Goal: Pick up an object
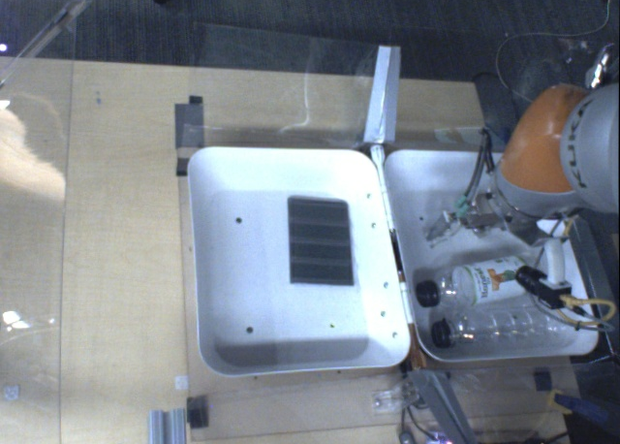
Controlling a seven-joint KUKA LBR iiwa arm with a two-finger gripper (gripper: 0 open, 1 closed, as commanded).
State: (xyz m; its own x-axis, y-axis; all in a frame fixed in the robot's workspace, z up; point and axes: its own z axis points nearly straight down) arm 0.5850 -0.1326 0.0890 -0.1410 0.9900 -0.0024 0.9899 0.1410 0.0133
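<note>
1. Bench (pixel 116 268) of pale wood is lying under both bins, with a sheet of clear plastic catching glare over its left part.
2. Sitting left of centre, the left bin (pixel 223 238) is carrying a dark ribbed rectangular pad (pixel 320 240) near its middle, lying flat and apart from the walls.
3. Running from the far edge down to the gap between the bins, a grey upright strip (pixel 383 93) is standing at their shared corner.
4. Lying in the near part of the right bin (pixel 417 190) are two clear plastic bottles with black caps pointing left: the labelled bottle (pixel 475 284), bearing a white label with an orange mark, and just nearer, the plain bottle (pixel 494 328), almost see-through and close to the near wall.
5. Reaching in from the right, the arm (pixel 557 156) is hanging over the far right of that bin, its orange band showing, with wires trailing beneath.
6. Below the wrist, the gripper (pixel 475 214) is hovering just beyond the labelled bottle, clear of it; whether it is spread or pressed together I cannot tell.
</note>
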